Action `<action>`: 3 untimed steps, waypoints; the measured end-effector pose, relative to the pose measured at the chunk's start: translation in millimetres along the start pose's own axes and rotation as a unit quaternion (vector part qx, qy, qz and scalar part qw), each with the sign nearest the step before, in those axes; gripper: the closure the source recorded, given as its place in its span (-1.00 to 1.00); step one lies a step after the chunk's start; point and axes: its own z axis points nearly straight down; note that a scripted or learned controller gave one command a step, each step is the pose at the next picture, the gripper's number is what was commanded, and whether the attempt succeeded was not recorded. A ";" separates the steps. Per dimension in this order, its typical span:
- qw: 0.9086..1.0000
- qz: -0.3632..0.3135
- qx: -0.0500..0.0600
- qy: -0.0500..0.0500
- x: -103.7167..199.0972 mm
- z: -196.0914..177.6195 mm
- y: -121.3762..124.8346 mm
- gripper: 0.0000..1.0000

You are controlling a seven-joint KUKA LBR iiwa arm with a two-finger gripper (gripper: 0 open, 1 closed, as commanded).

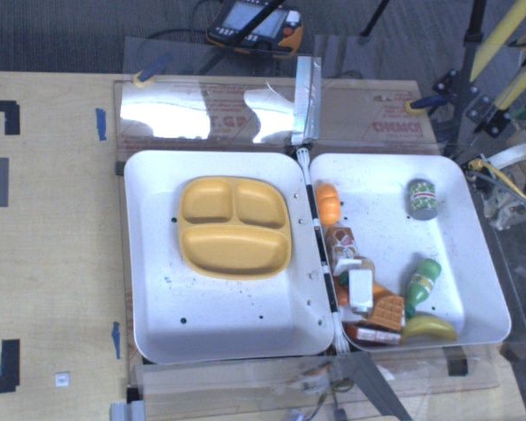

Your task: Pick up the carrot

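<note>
The carrot (381,291) shows just a sliver of orange, the rest covered by the white box (360,288) and the waffle-patterned piece (387,311). The red item (368,332) at the right bin's (473,235) near edge is mostly buried and cannot be identified. The label on the small can (422,198) is too small to read. The banana's (430,327) left end sits behind the waffle piece.

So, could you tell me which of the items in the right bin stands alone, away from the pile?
The small can with the green label, near the right bin's far right corner; the other items crowd along the left wall and near edge.
</note>
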 end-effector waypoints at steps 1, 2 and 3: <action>1.000 -0.001 0.001 0.000 89.8 9.0 17.8 1.00; 1.000 -0.004 0.001 -0.001 91.5 -1.2 15.7 1.00; 1.000 0.000 0.000 0.001 81.6 -37.7 16.7 1.00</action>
